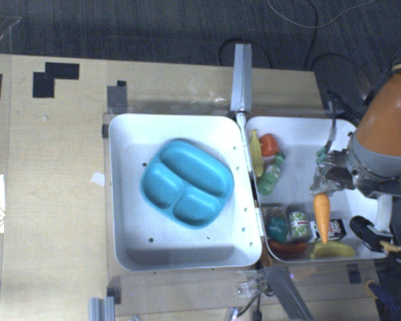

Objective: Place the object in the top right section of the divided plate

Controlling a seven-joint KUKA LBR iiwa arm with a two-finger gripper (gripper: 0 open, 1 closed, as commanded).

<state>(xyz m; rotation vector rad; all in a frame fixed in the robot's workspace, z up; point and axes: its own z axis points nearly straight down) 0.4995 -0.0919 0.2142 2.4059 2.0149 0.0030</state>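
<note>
Hanging over the right bin [344,129], gripper [323,182] pinching the top of the carrot [322,218], long axis pointing near. Lying well to the left in the other bin [123,199], divided plate [187,182], with 1 target section [199,166] on its far right.

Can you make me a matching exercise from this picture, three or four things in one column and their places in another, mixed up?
Things:
1. blue divided plastic plate
2. orange plastic carrot
3. yellow plastic banana
4. red plastic tomato

Places:
A. right bin, near its front edge
B. left bin, middle
C. right bin, far left corner
D. right bin, just under the tool

Pairs: 1-B, 2-D, 3-A, 4-C
</note>
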